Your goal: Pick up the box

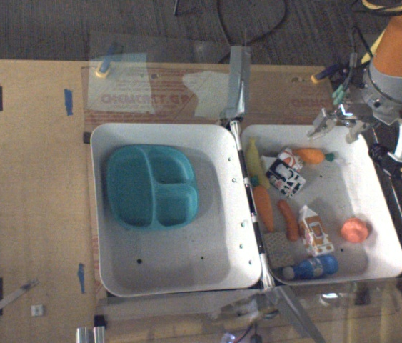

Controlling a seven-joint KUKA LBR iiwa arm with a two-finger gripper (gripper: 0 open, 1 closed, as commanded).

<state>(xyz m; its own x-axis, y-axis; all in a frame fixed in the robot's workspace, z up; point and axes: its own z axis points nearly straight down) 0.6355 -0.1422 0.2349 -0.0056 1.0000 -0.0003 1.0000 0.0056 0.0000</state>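
While arm (399,56) cut off at edge, claw (334,123) state unclear; box (285,173) unobstructed.

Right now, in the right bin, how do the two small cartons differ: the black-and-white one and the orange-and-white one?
The black-and-white box lies toward the back of the right bin, beside the banana; the orange-and-white carton lies nearer the front, above the blue bottle. The box bears a bold dark pattern and looks squarish; the carton is longer and narrower, with a peaked top. Both lie untouched, away from the gripper.
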